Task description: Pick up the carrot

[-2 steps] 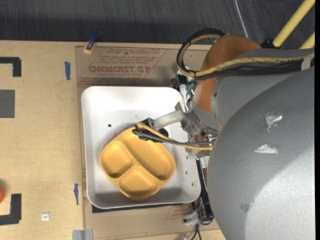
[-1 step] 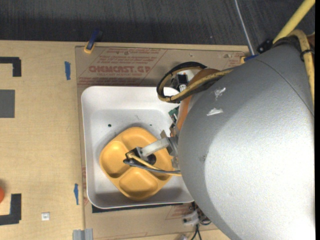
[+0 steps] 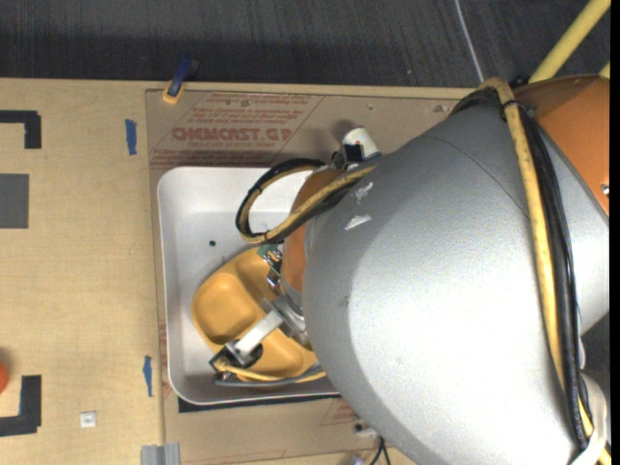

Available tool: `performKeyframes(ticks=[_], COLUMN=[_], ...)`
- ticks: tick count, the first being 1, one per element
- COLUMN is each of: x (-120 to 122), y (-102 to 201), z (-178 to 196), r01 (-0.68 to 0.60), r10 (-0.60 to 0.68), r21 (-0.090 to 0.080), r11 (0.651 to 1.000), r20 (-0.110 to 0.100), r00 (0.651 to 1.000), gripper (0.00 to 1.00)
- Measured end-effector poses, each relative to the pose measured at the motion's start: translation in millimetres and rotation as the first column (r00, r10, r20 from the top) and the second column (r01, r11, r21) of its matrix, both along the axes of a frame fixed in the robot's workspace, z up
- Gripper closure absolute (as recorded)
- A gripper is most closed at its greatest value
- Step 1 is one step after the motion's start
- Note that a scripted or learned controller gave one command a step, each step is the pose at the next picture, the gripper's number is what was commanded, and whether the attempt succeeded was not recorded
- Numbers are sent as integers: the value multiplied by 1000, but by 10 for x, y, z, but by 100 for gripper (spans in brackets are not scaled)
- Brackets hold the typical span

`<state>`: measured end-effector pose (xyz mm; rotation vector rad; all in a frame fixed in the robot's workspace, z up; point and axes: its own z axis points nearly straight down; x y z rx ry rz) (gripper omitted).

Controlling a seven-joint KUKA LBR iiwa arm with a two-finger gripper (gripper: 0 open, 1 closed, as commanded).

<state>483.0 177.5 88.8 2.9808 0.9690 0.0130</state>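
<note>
My grey arm (image 3: 455,279) reaches in from the right and covers the right half of the white bin (image 3: 189,221) and whatever lies there. Its orange band (image 3: 308,223) stands over the middle of the bin. Below it my gripper (image 3: 272,289) sits low in the bin, right against two rounded yellow-tan lumps (image 3: 225,306). One lump lies at the bin's middle left, the other (image 3: 281,358) by the front wall. The arm hides the space between them.
The bin rests on a brown cardboard sheet (image 3: 232,129) with red print. A small red-orange thing (image 3: 3,377) sits at the far left edge of the bench. Blue tape marks (image 3: 131,136) and black tape corners (image 3: 27,129) dot the bench top.
</note>
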Motion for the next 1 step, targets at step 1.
performKeyframes(ticks=[1], x=[21], y=[34], z=[13], r01=[-3], r10=[2], r21=[6], r11=[1000], r20=[8], r00=[1000], gripper=[0])
